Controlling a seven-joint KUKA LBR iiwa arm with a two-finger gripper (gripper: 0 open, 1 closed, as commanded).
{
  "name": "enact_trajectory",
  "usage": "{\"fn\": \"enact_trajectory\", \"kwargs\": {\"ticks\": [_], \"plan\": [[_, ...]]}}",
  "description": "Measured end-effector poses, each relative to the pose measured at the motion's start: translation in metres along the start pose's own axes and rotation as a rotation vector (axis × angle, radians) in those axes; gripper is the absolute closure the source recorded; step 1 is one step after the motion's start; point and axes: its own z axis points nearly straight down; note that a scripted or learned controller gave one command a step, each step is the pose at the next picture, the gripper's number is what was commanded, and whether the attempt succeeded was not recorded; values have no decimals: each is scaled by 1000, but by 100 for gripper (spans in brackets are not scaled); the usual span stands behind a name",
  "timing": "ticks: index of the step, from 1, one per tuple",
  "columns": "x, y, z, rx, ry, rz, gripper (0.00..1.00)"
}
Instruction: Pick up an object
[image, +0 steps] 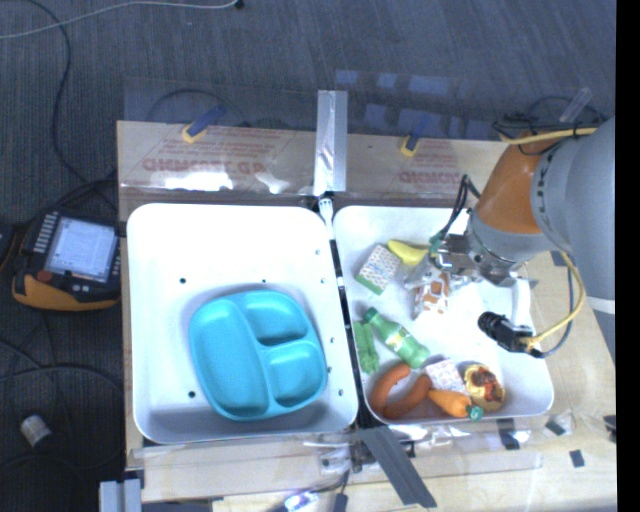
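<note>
You're looking down on two white bins sitting side by side. The left bin (160, 250) is holding a blue tray (258, 350) with three compartments, lying flat near the bin's front right. The right bin (530, 385) is holding the clutter. A checkered packet (378, 267) is lying near the divider, with a yellow banana (406, 250) just beside it on its right. A green bottle (396, 338) is lying tilted near the middle left. Along the front wall a sausage (392, 390) is curving, with a carrot (450, 403) touching it and a pizza slice (481, 382) just right of that.

The arm (545, 195) is reaching in from the right, orange band showing above the wrist. The gripper (436, 288) is pointing down at a small orange and white item (431, 293), right of the packet and below the banana. You can't tell the pincer's state: fingers are blurring into the item, so a grasp isn't confirmable.

A handheld pendant (70, 260) is lying on the floor left of the bench.
</note>
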Motion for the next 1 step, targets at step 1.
{"fn": "enact_trajectory", "kwargs": {"ticks": [1], "plan": [[45,-32,-105,14,-2,92,100]]}}
